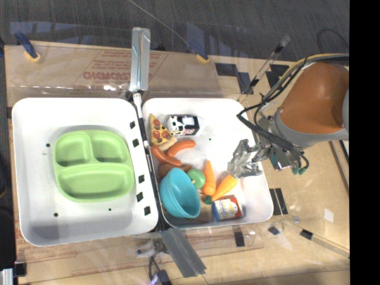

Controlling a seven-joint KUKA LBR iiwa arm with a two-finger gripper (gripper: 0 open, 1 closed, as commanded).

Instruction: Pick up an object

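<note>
I see the metal gripper [244, 161] hovering over the right bin [222, 114], just beside the tapered orange carrot [224, 186]. Its fingers look slightly parted and seemingly empty. A smooth teal bowl [179, 193] lies tipped nearby.

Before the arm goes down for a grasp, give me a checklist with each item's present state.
1. Two-finger gripper over the right white bin: ok.
2. Gripper holds nothing: ok.
3. Gripper directly above a target: not ok, bare floor below; the orange toy carrot lies just beside it.
4. Carrot free of neighbours: not ok, it touches other toys.
5. Small orange-labelled can against the bin's near wall: not ok for finger room.
6. Finger opening: cannot tell.
</note>
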